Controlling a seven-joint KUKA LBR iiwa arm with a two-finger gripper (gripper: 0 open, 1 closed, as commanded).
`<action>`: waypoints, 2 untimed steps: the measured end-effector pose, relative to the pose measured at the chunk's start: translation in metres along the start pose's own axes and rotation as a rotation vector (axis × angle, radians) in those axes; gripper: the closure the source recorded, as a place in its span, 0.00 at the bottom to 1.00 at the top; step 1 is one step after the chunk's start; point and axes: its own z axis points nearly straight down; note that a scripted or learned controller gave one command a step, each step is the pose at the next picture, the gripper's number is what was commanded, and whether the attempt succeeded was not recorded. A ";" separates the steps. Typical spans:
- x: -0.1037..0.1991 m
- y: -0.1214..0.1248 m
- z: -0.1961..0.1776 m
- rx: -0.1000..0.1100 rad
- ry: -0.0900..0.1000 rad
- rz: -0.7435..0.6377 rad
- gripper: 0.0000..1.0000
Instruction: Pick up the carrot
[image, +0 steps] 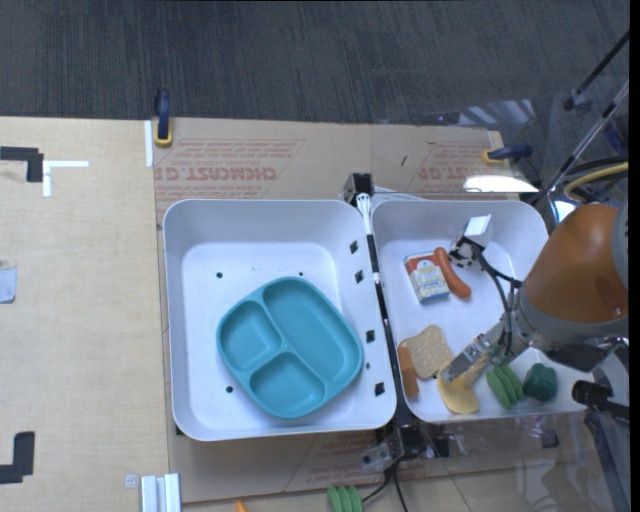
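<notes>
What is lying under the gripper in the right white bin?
Below the gripper lies a flat yellow piece, partly covered by the fingers, so its full shape is hidden. A tan bread slice lies just left of it on the right white bin floor.

Two shallow white bins are set side by side on a cardboard sheet (300, 160) laid over a wooden bench (80, 320). In the left bin (185, 330), a teal three-compartment plate (290, 345) is placed, tilted relative to the bin walls. In the right bin (520, 225), a small printed packet (430, 280) is located near the centre, with a slice of toast (430, 350) below it. A yellow, flat, rounded item (460, 398) is positioned near the lower wall, with a light green ridged item (503, 385) and a dark green item (541, 381) to its right. A blue-and-yellow clamp (162, 118) is fixed at the upper left cardboard edge.
</notes>
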 end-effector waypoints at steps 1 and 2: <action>-0.002 0.002 -0.009 -0.005 -0.003 0.007 1.00; -0.002 0.002 -0.009 -0.004 -0.003 0.007 0.00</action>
